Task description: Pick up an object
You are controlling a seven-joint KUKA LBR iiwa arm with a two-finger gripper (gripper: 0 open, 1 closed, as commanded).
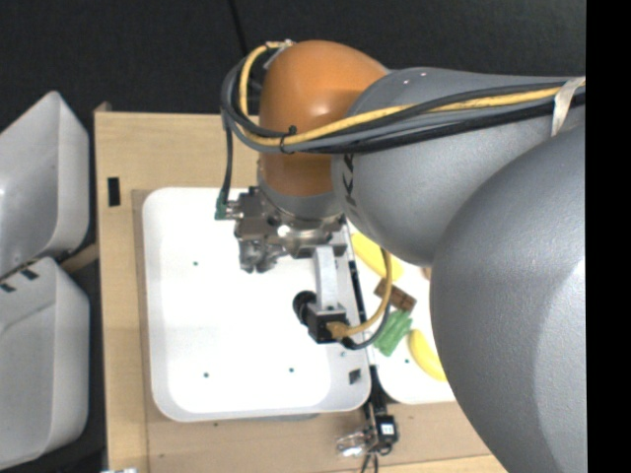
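My gripper (262,254) hangs over the upper middle of the left white bin (197,363), below the orange wrist band (311,87). Nothing can be seen in it. In the right bin (414,390), mostly hidden by the arm, lie a green object (392,335), a yellow curved object (370,254), another yellow piece (429,355) and a small tan piece (402,302).
The grey arm (493,215) covers most of the right bin and the right side of the bench. The wooden bench (123,264) borders the bins on the left. White housings (39,175) stand beyond the bench's left edge. A small metal clip (367,441) sits at the front.
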